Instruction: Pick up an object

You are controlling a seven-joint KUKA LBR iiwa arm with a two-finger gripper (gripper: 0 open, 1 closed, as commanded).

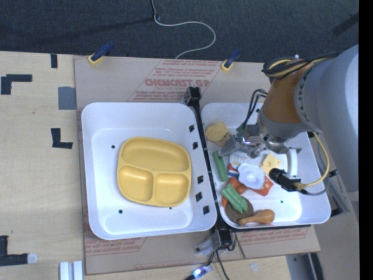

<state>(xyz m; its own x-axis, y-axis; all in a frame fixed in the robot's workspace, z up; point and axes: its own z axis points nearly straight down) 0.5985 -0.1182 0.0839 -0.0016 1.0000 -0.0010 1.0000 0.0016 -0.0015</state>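
yellow divided plate (154, 171) lies flat in the left white bin (99, 214), near its middle. right white bin (312, 214) holds a cluster of small items: a pale yellow round piece (217, 132) at its upper left, a green stick (220, 165) along the divider, a white cup-like piece (252, 175) on a red item (267, 184), a green leafy piece (234, 197) and a brown drumstick shape (256, 217) at the lower edge. grey arm (326, 104) with orange band (282, 101) reaches in from the right. tool (247, 142) sits low over the cluster, just above the white piece. tool opening: cannot tell. no item is visibly gripped. both bins rest on a cardboard sheet (169, 80) on the tabletop (29, 174).
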